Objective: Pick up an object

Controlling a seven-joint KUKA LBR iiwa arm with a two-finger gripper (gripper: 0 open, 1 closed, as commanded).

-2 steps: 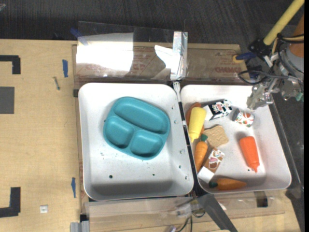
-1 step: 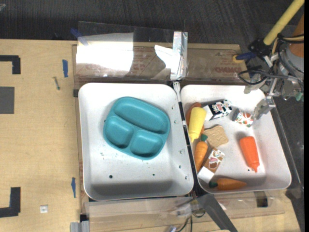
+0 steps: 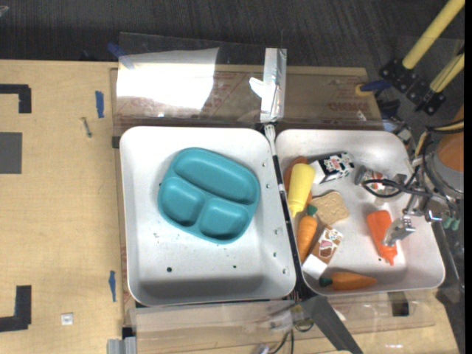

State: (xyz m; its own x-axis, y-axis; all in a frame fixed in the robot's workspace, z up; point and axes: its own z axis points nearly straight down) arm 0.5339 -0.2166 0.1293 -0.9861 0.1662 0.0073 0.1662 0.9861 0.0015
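Observation:
The right bin (image 3: pixel 424 268) holds several toy foods. A yellow piece (image 3: pixel 299 185) lies at its left wall, with an orange carrot (image 3: pixel 306 234) just below it. A tan cracker (image 3: pixel 331 206) sits beside them, and a black-and-white item (image 3: pixel 335 164) lies near the far wall. A small printed box (image 3: pixel 328 245) and another carrot (image 3: pixel 352 279) rest near the front. A red-orange carrot (image 3: pixel 380 234) lies at centre right. My gripper (image 3: pixel 403 228) hangs low over the bin, right beside that red-orange carrot, close to or touching its right side.
The left bin (image 3: pixel 140 220) carries a teal divided plate (image 3: pixel 209 194). Black cables (image 3: pixel 383 185) loop over the right bin's far right part. The arm's orange band (image 3: pixel 451 155) sits at the right edge. Clear plastic sheeting (image 3: pixel 192 87) lies behind the bins.

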